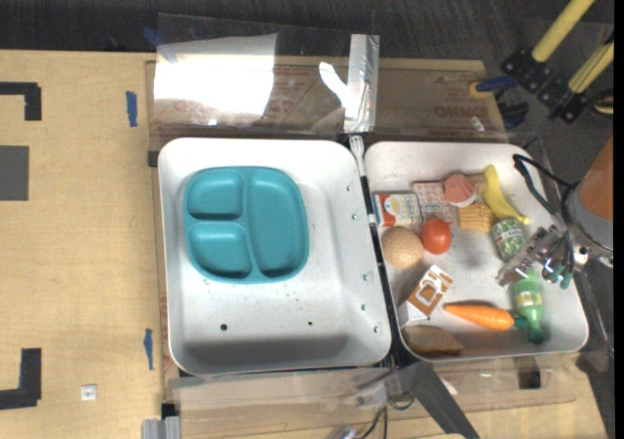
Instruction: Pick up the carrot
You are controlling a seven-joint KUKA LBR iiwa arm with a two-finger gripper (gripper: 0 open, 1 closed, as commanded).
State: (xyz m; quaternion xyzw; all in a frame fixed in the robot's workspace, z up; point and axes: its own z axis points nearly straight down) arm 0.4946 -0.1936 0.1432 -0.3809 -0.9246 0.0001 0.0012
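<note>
Camera view, overhead at a slant: two shallow white bins side by side on the surface (68,232). Left bin (331,310) carries a teal divided plate (247,222), three compartments, sitting in the upper left part of the bin.

Right bin (570,330) carries the food items. Carrot (478,316) lies on its side near the front wall, orange body running left to right with the narrow end to the left and the green top at the right end. Just beside that green end stands a green bottle-like item (527,302). Behind the carrot's left end: a small brown-and-white carton (429,291), tilted. In front of the carrot, against the front wall: a brown bread-like slab (434,339).

Further back in the same bin: a tan egg-shaped item (402,248), a red tomato (437,235) touching it on the right, a white packet with red print (395,207), a pink round slice (459,188), a yellow banana (499,195), a yellow corn-like piece (476,219) and a green mottled item (508,235).

Gripper (538,258) reaches in at the right side of the right bin, above and right of the carrot, apart from it. Metal parts and cabling are cluttered there; cannot tell how far the fingers are parted. Nothing is visibly between them. Carrot rests on the bin floor, not gripped.
</note>
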